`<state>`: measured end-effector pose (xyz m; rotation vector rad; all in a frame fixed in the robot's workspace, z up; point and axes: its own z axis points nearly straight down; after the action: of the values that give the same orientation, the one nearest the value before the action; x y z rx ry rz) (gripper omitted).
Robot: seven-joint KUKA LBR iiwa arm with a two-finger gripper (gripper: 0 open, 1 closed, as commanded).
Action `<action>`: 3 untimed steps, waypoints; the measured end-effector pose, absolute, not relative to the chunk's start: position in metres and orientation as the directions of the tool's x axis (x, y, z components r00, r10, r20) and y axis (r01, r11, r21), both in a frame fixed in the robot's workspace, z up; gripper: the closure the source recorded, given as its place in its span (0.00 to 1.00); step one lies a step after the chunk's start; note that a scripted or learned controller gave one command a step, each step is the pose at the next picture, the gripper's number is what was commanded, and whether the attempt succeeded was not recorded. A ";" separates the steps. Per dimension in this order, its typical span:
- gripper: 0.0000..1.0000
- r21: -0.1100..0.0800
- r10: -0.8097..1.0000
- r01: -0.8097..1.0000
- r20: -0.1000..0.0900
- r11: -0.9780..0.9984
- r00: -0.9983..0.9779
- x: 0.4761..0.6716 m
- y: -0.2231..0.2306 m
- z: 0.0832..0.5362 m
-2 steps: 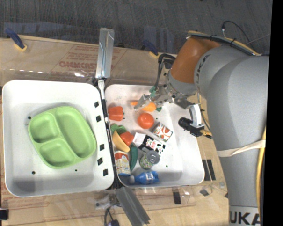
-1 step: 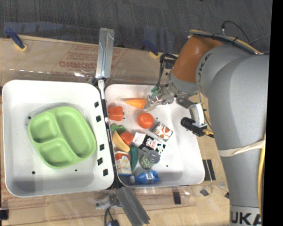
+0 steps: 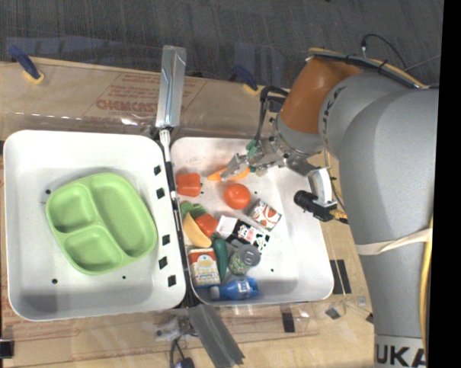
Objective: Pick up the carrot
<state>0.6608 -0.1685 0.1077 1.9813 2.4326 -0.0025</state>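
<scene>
Carrot (image 3: 229, 171): slim orange piece, tapered toward its left tip, lying slantwise at the far end of the right bin (image 3: 313, 252), clamped between the fingers of the gripper (image 3: 245, 163). Red tomato (image 3: 237, 195) sits just beside it, nearer the camera.

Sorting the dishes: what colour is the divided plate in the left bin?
Light green; the divided plate shows clearly in the camera view.
</scene>
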 end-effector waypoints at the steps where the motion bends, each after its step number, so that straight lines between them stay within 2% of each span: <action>1: 0.00 -0.009 0.921 0.921 -0.002 0.390 -0.390 0.656 -0.157 0.095; 2: 1.00 -0.010 0.919 0.918 0.000 0.395 -0.395 0.657 -0.155 0.102; 3: 0.00 -0.014 0.919 0.918 0.004 0.395 -0.395 0.656 -0.155 0.101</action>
<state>0.6559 -0.1553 0.1011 1.7333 2.6327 -0.0151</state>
